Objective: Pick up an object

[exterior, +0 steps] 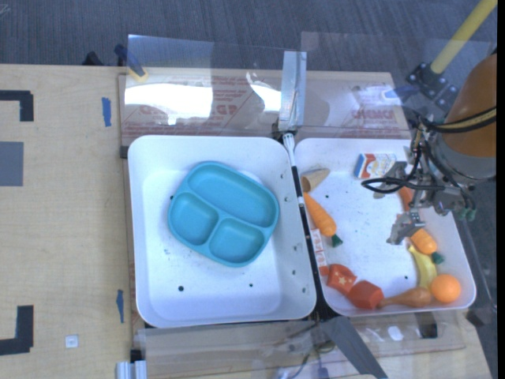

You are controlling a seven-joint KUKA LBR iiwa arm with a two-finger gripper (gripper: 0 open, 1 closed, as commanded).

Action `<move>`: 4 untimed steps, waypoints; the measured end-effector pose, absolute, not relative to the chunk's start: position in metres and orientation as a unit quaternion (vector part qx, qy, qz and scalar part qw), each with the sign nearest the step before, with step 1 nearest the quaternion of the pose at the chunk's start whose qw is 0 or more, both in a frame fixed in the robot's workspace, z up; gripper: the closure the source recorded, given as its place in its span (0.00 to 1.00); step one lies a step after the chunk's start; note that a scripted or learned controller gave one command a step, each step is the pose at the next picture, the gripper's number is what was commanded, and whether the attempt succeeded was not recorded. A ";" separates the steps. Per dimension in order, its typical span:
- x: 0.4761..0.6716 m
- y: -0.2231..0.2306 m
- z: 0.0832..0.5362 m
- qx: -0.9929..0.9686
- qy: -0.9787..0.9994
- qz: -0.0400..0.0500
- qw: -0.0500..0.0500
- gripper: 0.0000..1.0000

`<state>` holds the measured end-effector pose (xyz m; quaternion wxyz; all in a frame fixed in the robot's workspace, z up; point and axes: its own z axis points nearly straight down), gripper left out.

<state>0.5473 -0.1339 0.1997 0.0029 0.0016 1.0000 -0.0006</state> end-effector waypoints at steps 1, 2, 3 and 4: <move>0.593 -0.168 0.097 -0.070 0.998 -0.001 0.005 0.00; 0.649 -0.090 0.088 0.076 0.997 0.001 0.005 0.00; 0.579 -0.116 0.090 0.009 1.000 -0.001 0.005 0.00; 0.660 -0.096 0.089 0.060 0.998 0.000 0.003 0.00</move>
